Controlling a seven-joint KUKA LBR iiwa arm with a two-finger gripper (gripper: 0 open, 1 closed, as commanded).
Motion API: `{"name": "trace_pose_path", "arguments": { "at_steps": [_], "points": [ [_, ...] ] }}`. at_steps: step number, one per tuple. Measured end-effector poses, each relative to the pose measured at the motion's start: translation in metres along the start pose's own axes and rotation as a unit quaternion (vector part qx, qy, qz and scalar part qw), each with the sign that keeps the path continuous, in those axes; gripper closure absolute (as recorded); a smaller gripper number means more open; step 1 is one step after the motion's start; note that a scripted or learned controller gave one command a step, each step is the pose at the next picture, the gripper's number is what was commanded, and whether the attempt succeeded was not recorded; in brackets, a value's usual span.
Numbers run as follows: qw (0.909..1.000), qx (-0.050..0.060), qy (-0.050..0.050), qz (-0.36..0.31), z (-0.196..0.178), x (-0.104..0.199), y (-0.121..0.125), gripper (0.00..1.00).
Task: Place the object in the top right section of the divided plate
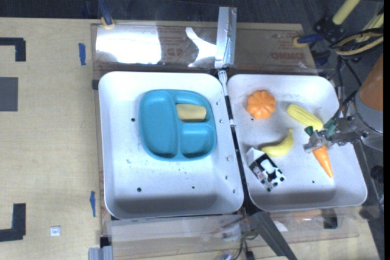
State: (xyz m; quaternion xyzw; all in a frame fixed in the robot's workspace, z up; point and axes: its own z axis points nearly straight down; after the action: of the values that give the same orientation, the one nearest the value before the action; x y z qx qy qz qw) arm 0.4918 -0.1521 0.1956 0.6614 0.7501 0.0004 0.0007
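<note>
Gripper (321,138) sits over the carrot (323,159) top, can't tell its state; plate's (159,125) top-right section already holds a yellow piece (191,112), so placement risks stacking or rolling out.

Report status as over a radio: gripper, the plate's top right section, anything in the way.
Gripper low over right bin, beside carrot. Yellow object already lying in top right section of blue divided plate, left bin. Nothing blocking the plate.

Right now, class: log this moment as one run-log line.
plate: left bin | top right section: yellow item | gripper: right bin, at carrot | grasp: unclear
</note>
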Motion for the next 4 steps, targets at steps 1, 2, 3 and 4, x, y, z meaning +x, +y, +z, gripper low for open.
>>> {"name": "trace_pose_path", "arguments": {
  "at_steps": [1, 2, 3, 4],
  "points": [
    [1.0000, 0.000, 0.000, 0.000, 0.000, 0.000, 0.000, 0.00],
    [1.0000, -0.002, -0.001, -0.001, -0.010, 0.000, 0.002, 1.00],
    [0.9991, -0.003, -0.001, -0.041, -0.138, 0.045, -0.005, 1.00],
    [0.9905, -0.002, -0.001, -0.137, -0.237, 0.055, 0.018, 1.00]
  ]
}}
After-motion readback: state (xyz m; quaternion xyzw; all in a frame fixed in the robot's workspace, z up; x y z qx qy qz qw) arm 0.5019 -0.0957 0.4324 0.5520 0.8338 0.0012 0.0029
